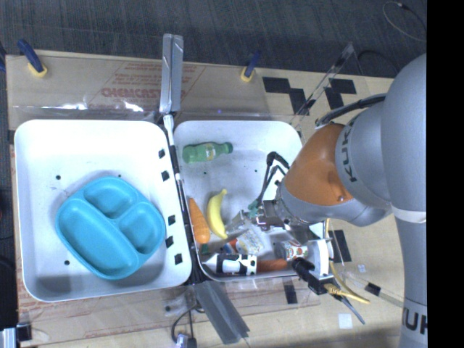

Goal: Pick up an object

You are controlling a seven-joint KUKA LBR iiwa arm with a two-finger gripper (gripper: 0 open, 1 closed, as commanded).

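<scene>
Cardboard-lined bench [87, 78] carries 2 white bins. Well left of the gripper [254, 222], the left bin [43, 158] holds a blue divided plate [109, 225]. Gripper hangs low in the right bin [239, 133]; its opening I cannot tell. Banana [217, 210] and carrot [199, 222] lie just left, green bottle [206, 151] beyond. Nothing looks lifted yet.

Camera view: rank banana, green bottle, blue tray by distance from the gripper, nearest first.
Gripper is low in the right bin.
1. Banana, just left of it, same bin.
2. Green bottle, far end of that bin.
3. Blue tray, in the left bin.
</scene>
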